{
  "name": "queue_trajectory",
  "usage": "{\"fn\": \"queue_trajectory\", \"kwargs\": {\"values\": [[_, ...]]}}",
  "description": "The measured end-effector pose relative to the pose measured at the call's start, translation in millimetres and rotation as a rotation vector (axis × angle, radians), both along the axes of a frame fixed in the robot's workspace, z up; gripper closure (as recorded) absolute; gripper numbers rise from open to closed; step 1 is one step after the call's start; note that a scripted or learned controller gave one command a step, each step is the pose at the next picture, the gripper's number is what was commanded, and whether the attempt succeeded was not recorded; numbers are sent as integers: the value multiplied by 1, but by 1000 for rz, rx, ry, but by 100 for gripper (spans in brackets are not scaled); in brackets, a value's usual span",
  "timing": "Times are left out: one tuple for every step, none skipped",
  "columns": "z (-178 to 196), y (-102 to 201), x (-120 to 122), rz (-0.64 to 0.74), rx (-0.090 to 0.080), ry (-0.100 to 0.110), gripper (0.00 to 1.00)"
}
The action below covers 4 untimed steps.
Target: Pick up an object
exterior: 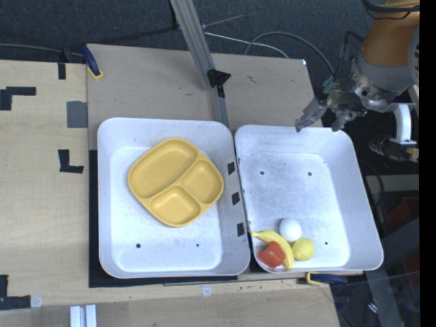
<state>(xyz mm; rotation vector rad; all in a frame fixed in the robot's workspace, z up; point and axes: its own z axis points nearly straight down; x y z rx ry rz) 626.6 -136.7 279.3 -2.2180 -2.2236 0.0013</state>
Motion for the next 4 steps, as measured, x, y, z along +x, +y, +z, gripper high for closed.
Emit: {"fn": "queue_trajectory", "kwargs": {"values": [[0,0,0,0,0,0,0],[-65,2,-2,-1,0,7,0],[-112,0,4,-1,-1,5,0],[-162,7,-4,-1,0,5,0]]}}
